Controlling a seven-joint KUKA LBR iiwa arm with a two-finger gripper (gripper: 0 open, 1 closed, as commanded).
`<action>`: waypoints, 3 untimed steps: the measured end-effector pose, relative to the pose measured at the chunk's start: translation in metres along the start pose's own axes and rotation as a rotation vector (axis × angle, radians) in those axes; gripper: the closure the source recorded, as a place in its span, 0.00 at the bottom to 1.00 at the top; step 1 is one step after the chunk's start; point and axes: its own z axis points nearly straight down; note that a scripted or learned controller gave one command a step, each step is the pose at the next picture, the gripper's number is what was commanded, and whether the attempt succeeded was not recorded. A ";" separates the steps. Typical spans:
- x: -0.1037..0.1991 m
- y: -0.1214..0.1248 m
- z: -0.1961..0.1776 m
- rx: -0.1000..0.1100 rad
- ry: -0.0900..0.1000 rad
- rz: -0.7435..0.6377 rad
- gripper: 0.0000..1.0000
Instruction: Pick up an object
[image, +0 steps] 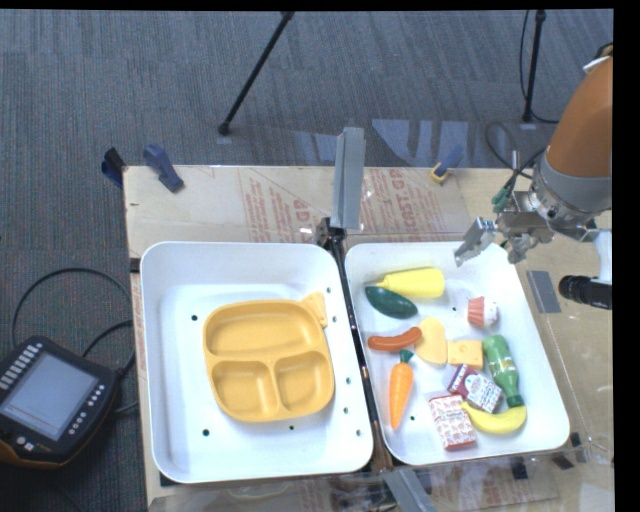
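Orange carrot (400, 393) with green top, lying in right bin (545, 345)

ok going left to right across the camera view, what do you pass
handheld controller → yellow divided tray → carrot → cupcake → gripper

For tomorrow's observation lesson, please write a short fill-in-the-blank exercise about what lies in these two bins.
1. The yellow divided tray lies in the ____ bin.
2. The carrot lies in the ____ bin.
3. The claw hovers with its fingers ____, holding nothing.
4. The banana lies just below the ____ bottle.

Missing words: left; right; open; green
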 end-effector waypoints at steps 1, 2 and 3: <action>-0.029 -0.048 0.141 0.011 0.003 -0.028 0.00; -0.042 -0.103 0.153 0.001 0.004 -0.126 0.00; -0.045 -0.103 0.143 0.001 0.005 -0.117 1.00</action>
